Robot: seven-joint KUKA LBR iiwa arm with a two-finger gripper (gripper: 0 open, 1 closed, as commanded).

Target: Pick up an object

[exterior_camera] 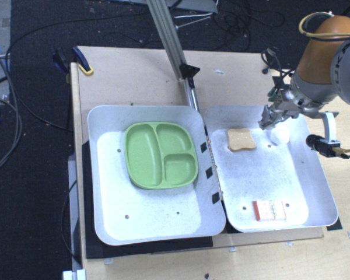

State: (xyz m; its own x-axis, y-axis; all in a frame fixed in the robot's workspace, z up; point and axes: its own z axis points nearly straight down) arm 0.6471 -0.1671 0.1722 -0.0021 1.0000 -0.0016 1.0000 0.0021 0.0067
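The left bin [105, 214] held a green divided plate [161, 155]. In the right bin [315, 197] lay a bread slice [241, 140] far-left and a small box [269, 210] near. The gripper [269, 120] hovered right of the bread; its opening could not be told.

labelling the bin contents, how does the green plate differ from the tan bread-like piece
The green plate lies in the left bin; the tan bread-like piece lies in the right bin. The plate is far larger and divided into three compartments, while the piece is a small plain slab. The piece lies close to the gripper; the plate lies well away from it. Both rest flat on a bin floor, and neither is between the fingers.
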